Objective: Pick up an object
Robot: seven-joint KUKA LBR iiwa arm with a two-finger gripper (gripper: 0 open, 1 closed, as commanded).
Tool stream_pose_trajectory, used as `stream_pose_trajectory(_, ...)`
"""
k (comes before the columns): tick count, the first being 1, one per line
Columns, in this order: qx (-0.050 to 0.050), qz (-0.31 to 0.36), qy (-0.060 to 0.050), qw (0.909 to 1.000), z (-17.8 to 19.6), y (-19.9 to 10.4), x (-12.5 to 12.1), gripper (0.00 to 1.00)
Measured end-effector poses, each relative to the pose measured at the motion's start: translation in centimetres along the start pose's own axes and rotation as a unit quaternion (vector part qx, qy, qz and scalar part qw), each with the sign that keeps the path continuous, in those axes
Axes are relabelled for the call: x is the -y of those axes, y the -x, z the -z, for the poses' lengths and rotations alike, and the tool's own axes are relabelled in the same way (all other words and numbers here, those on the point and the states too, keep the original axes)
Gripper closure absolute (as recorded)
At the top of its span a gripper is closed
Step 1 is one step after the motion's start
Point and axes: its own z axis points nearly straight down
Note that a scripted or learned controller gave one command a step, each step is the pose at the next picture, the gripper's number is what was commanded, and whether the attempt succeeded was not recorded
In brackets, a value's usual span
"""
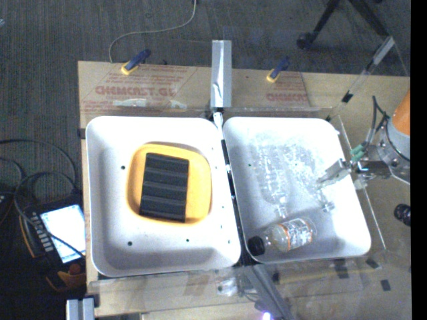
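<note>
A clear plastic bottle (285, 235) with an orange label and a black cap lies on its side near the front of the right bin (347, 242). Another clear, crumpled plastic bottle (283, 169) lies across the middle of that bin. A yellow block with a black ridged top (165, 185) rests in the left bin (107, 245). My gripper (327, 192) reaches in over the right bin's right side. It is open, with nothing between its fingers, and sits to the right of the clear bottle and above the labelled one.
A metal post (221, 75) stands behind the seam between the bins. Two clamps (135, 61) hold the board at the back. A tablet (59, 227) and cables lie on the floor to the left.
</note>
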Motion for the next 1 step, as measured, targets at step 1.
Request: stream_pose_trajectory(1,0.0,0.115,0.0,0.9933,-15.73,-2.03,-2.36,0.0)
